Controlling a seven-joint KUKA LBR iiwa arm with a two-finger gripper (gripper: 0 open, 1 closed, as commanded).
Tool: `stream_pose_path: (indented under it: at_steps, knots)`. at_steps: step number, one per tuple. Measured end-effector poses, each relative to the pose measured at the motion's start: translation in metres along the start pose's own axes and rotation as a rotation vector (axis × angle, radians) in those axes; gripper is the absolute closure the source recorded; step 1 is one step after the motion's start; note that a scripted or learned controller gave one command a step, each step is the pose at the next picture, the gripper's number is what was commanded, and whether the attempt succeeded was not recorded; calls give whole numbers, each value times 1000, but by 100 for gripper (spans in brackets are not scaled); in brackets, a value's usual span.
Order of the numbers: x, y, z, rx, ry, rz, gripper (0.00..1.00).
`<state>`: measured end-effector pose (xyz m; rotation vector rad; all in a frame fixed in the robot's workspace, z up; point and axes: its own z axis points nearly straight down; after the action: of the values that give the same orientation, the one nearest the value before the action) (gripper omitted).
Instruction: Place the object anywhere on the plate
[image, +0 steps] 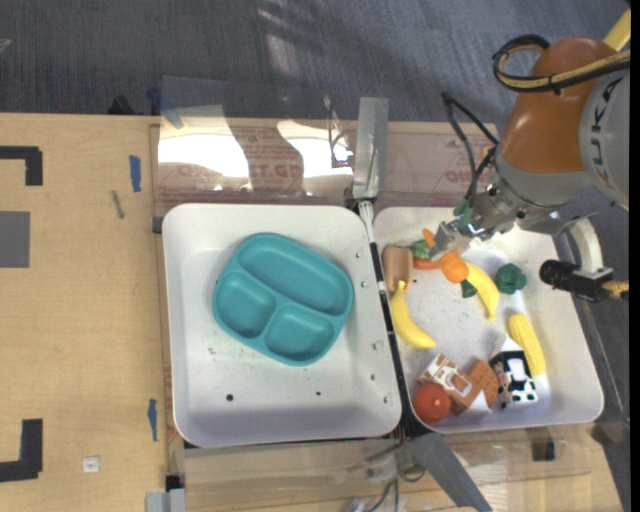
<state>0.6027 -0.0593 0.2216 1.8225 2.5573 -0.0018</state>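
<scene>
A teal divided plate (283, 297) lies in the left bin (200, 400). The right bin (570, 400) holds several toy foods: two bananas (408, 320) (484, 288), a corn cob (527, 343), an orange piece (453, 266), a carrot (428, 258), a green piece (511, 278), a wooden block (397, 265), a red tomato (432, 402) and a cow figure (516, 378). My gripper (447, 236) hangs low over the back of the right bin, just above the carrot and orange piece, well right of the plate.
A metal divider (369, 160) rises between the bins at the back. The arm's orange band (545, 120) fills the upper right. A brown and white block cluster (462, 378) sits at the right bin's front. Wooden bench lies to the left.
</scene>
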Motion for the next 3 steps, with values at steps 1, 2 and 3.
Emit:
stream_pose_path:
  at_steps: [1, 2, 3]
  knots:
    - [81, 30, 4, 0, 4, -71, 100]
    - [168, -17, 29, 3, 5, -2, 100]
    - [163, 89, 65, -1, 1, -239, 100]
